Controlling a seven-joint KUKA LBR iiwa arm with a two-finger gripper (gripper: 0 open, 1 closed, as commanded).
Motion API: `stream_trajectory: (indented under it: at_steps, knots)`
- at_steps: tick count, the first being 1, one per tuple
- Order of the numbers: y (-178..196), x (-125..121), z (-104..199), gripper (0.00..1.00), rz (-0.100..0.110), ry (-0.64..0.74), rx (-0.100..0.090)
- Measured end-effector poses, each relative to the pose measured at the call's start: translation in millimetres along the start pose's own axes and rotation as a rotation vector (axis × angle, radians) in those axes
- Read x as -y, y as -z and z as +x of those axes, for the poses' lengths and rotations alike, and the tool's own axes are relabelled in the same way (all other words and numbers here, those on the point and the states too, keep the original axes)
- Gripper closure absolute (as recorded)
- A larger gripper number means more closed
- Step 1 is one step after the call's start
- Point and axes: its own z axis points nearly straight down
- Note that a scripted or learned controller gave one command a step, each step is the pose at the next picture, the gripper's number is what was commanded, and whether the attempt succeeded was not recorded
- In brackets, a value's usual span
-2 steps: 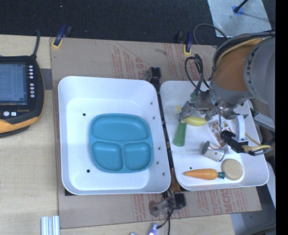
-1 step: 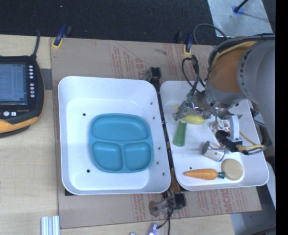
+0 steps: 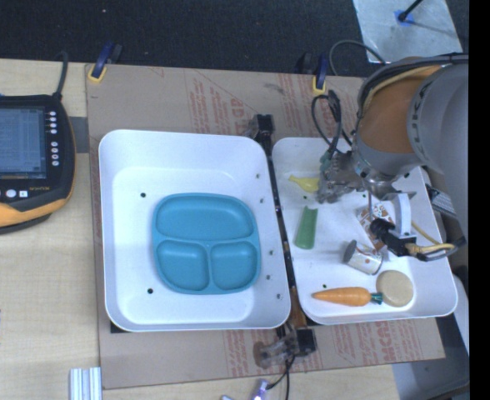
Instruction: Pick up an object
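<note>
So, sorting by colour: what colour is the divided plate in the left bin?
Light blue; the divided plate shows clearly in the camera view.

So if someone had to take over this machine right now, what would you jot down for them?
Gripper: low in the right white bin, upper part, next to a small yellow piece; nothing seen held.
Right bin also holds a green stick-shaped object, an orange toy carrot, a round beige disc and a small grey cylinder.
Left white bin: a blue divided plate.
Done: nothing lifted. Left: grasp and lift one object.

Divided plate (image 3: 205, 242) lay in left bin (image 3: 120, 165). Right bin (image 3: 432, 302) held bottle (image 3: 305, 227), with carrot (image 3: 342, 297) nearer the front and disc (image 3: 394, 288) right of carrot.
</note>
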Motion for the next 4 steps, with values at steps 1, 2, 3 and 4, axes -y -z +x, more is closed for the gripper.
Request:
stream_trajectory:
  at_steps: [1, 2, 3, 4]
  knots:
    - [0, 0, 0, 0.00, 0.000, 0.000, 0.000]
    - [-16, 74, 3, 0.00, 0.009, -0.001, -0.007]
    - [-17, 28, -8, 0.00, 0.007, -0.005, -0.007]
    - [-17, 18, 2, 0.00, 0.006, -0.002, -0.006]
